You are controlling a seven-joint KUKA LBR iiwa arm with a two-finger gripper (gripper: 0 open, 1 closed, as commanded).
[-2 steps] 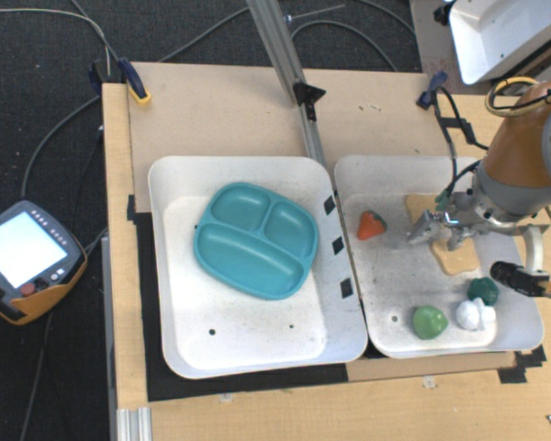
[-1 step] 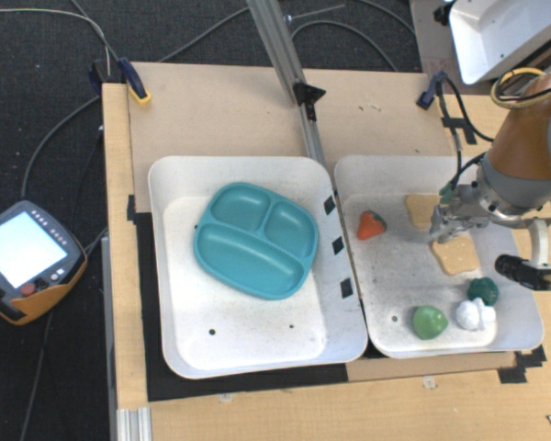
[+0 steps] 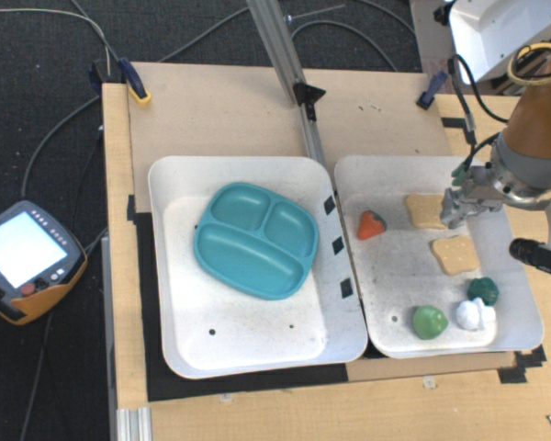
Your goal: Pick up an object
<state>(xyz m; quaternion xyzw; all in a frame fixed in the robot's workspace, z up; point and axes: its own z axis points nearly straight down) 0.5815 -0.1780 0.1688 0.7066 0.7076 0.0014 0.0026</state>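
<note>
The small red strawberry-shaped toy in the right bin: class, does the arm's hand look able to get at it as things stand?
Probably yes. The small red strawberry-shaped toy lies alone on bare bin floor, apart from the tan bread-slice pieces, and the hand hovers nearby over the same right-hand white bin with nothing between.

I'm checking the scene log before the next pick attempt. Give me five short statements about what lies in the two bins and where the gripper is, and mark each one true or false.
1. The teal divided plate lies in the left bin. True.
2. The red strawberry-like piece lies in the left bin. False: it lies in the right bin, near its left side.
3. The gripper is over the right bin, beside a tan bread-like piece. True.
4. The green round object sits on the teal divided plate. False: it lies on the floor of the right bin, near the front edge.
5. Two tan bread-like pieces lie in the right bin. True: the second lies nearer the front than the first.
</note>
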